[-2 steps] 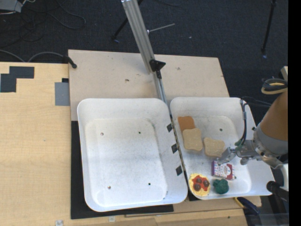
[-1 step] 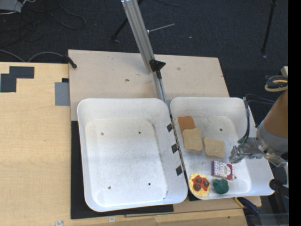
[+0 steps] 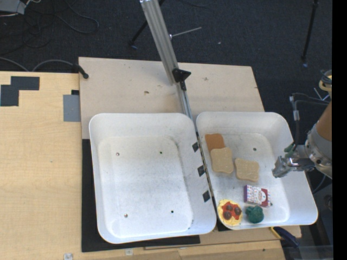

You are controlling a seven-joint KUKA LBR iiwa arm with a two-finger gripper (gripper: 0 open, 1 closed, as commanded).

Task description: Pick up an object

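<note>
Claw hangs over the right edge of the right bin, and honestly I can't tell its state from this angle, but nothing's in it that I can see. So I'd call this the approach step, no pick yet. Closest target looks like the bread slice just left of it, mid-bin; next move needs a short slide inward and a drop. Second slice and an orange-brown block sit by the left wall, a small packet, green lump and pizza toy crowd the near edge. Left bin isn't involved.
</note>
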